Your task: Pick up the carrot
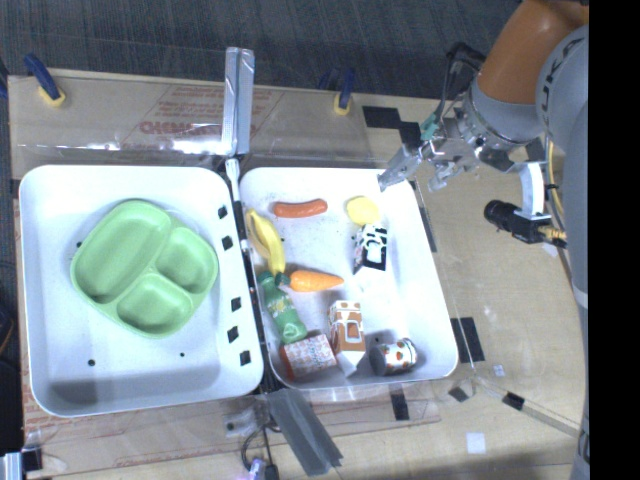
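The carrot (316, 281) is orange with a green stub at its left end. It lies flat near the middle of the right bin (428, 268), between a banana and a black-and-white carton. My gripper (412, 167) hangs over the bin's upper right corner, well above and to the right of the carrot. Its fingers (393, 174) look spread, with nothing between them.
The right bin also holds a sausage (300, 208), a yellow lemon-like piece (363, 210), a banana (266, 243), a black-and-white carton (371, 248), a green packet (281, 313) and small boxes (346, 328) along its front. The left bin holds a green divided plate (146, 266).
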`<move>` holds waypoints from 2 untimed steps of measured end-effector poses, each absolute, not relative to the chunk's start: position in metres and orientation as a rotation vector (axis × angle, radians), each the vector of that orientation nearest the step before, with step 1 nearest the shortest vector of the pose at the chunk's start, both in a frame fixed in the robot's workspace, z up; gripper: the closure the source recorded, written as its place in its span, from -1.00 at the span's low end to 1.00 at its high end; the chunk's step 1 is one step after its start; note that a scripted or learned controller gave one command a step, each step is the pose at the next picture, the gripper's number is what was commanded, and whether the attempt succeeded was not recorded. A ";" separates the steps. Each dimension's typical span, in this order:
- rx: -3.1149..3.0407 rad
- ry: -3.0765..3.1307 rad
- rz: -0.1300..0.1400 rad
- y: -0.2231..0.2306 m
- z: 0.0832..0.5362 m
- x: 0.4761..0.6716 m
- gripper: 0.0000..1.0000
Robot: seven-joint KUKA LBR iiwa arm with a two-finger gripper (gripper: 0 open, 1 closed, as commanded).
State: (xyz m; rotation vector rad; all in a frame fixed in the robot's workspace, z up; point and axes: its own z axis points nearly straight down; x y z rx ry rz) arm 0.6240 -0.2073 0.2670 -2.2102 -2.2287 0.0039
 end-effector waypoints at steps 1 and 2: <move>-1.877 -2.546 -0.012 -0.181 0.116 0.599 -1.00; -1.866 -2.557 -0.018 -0.132 0.111 0.560 -1.00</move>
